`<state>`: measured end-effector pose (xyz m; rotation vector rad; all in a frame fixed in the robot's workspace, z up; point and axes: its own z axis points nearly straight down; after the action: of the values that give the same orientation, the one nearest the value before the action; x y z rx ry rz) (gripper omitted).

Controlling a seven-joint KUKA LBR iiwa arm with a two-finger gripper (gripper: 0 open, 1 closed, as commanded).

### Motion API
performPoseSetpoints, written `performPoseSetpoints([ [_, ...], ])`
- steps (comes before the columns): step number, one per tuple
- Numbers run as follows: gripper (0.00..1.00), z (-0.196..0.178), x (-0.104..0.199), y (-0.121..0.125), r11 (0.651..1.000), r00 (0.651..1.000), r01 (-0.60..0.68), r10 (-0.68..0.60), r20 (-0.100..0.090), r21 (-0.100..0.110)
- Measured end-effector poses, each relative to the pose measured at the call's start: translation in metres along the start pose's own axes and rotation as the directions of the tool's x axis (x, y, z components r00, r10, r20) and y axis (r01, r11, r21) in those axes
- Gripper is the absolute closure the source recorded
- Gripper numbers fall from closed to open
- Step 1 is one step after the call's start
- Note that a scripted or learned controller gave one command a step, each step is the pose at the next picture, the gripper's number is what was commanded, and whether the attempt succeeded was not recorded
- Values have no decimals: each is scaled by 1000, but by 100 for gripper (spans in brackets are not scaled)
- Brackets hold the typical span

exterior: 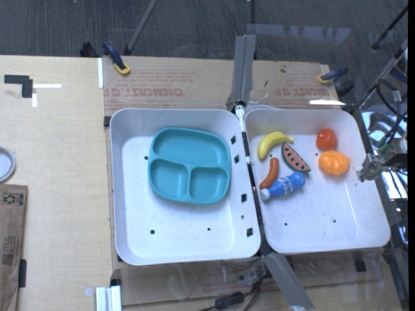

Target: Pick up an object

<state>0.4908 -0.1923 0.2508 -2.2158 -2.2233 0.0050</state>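
Across the right bin [369, 235]: one banana [273, 142], one bottle [283, 186], one tomato [326, 138].

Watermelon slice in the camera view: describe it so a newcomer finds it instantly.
Look in the right-hand white bin, at the cluster of toy food in its far half. The watermelon slice lies just below the yellow banana, right of the sausage and above the blue bottle. It alone is a red wedge with a green rind and dark seeds.

At three o'clock on my feed I can make out little of the arm [389, 149] beyond thin grey metal parts, black cables looping across them, and pale glints along its edges.
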Motion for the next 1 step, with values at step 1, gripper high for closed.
performPoseSetpoints([
  [1, 100, -56, -17, -13, 1000, 1000, -4, 4, 1, -4],
])
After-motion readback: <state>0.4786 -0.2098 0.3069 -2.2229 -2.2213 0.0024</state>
